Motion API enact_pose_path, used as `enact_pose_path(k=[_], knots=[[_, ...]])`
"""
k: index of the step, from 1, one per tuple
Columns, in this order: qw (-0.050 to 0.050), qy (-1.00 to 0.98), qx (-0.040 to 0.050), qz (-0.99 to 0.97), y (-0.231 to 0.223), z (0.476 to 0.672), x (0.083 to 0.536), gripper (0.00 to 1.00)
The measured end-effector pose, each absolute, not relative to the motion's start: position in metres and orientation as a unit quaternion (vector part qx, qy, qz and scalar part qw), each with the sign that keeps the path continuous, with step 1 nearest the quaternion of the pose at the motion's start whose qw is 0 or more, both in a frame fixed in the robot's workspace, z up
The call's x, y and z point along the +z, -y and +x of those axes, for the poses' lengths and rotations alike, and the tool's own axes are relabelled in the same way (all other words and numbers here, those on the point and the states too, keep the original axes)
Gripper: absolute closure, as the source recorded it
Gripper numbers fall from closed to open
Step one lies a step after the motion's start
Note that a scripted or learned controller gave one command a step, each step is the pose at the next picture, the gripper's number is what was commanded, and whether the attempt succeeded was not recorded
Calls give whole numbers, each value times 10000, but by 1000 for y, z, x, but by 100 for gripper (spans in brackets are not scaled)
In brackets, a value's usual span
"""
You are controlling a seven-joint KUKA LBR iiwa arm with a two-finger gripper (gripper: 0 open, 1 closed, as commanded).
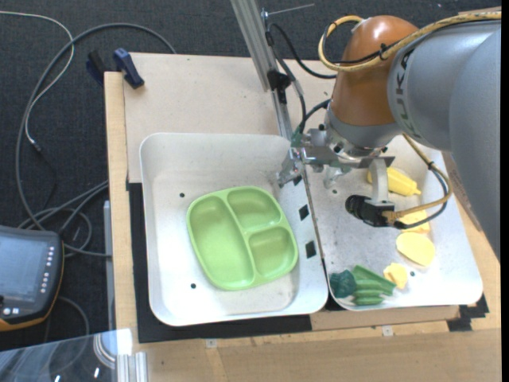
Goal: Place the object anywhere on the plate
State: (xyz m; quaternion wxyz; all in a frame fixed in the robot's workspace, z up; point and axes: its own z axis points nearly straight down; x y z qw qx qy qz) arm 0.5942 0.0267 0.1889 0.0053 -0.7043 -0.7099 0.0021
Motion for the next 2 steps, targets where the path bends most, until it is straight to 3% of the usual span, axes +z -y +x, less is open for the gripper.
enact_pose_path(k=[1, 2], knots=[[42, 7100, 13, -7041, -173, 546, 181, 0], [3, 7082, 19, -7061, -213, 546, 93, 0]])
